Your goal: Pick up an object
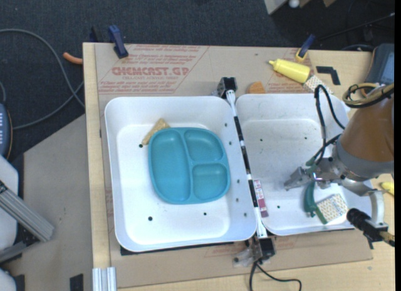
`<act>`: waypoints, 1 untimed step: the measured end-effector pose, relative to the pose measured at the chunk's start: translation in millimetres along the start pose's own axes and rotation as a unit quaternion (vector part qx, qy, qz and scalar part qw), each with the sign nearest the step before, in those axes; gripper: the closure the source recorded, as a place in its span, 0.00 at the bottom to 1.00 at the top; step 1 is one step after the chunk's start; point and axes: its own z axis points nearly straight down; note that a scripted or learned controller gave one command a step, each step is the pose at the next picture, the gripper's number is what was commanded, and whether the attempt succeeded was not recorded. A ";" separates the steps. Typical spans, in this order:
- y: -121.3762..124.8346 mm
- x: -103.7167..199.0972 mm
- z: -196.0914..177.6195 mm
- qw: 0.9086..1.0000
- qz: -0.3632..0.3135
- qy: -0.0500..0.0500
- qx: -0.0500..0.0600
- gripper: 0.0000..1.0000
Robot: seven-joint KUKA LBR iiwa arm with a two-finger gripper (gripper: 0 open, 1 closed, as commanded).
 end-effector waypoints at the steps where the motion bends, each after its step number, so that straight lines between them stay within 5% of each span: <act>1: -8.6 -15.0 21.1 1.000 0.000 0.000 0.000 0.00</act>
